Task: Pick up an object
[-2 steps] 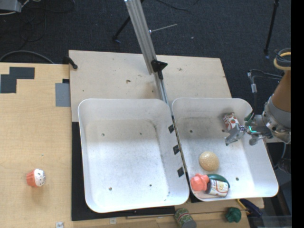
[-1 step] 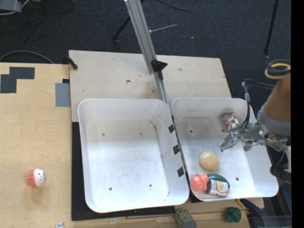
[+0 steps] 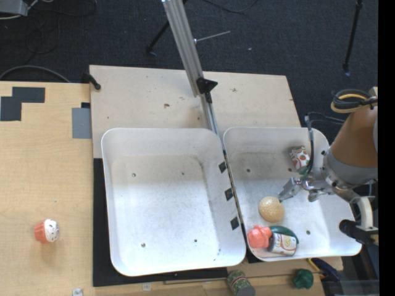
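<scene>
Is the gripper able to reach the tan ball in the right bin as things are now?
Probably yes. The gripper hovers in the right bin just up and right of the tan ball, with bare bin floor between them. The bottle lies below the ball, out of the way.

Ball point(image 3: 271, 208), bottle point(image 3: 273, 240) in right bin point(image 3: 247, 142).

The left bin point(image 3: 163, 196) offers bare floor throughout. In the right bin point(image 3: 259, 147), open floor is left along the far side, while the near part is crowded by a tan ball point(image 3: 271, 208), a red-capped bottle point(image 3: 273, 240) and a small patterned object point(image 3: 299, 158) by the right wall.
</scene>
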